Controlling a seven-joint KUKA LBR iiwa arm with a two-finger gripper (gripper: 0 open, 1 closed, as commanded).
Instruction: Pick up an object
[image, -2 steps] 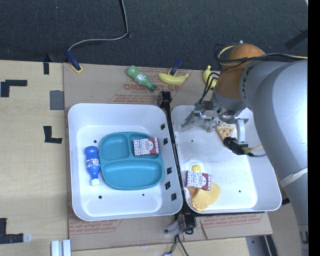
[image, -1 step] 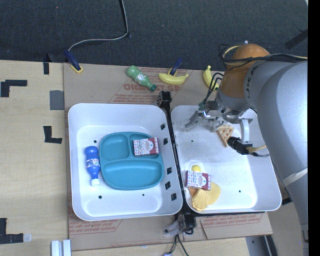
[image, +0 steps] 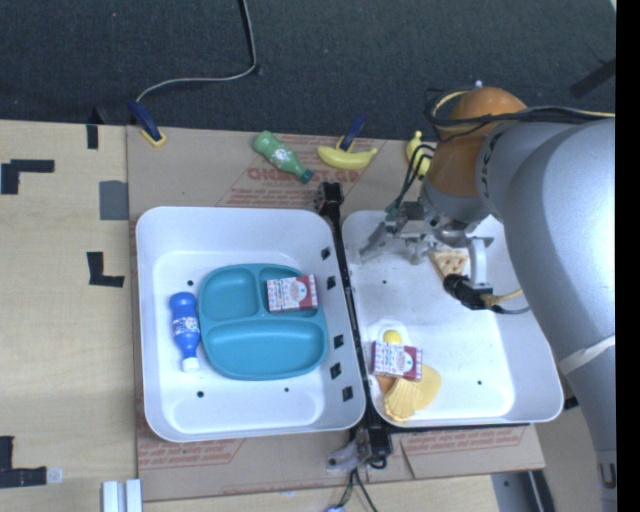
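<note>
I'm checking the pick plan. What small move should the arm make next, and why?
Probably lower the gripper onto the cracker just beside it in the right bin. That is the nearest object; the carton and chips lie further along, near the bin's front.

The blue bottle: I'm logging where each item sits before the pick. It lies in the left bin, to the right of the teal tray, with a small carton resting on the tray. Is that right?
Not quite. In the camera view the blue bottle lies in the left bin to the left of the teal tray, not its right. The small carton does rest on the tray.
</note>
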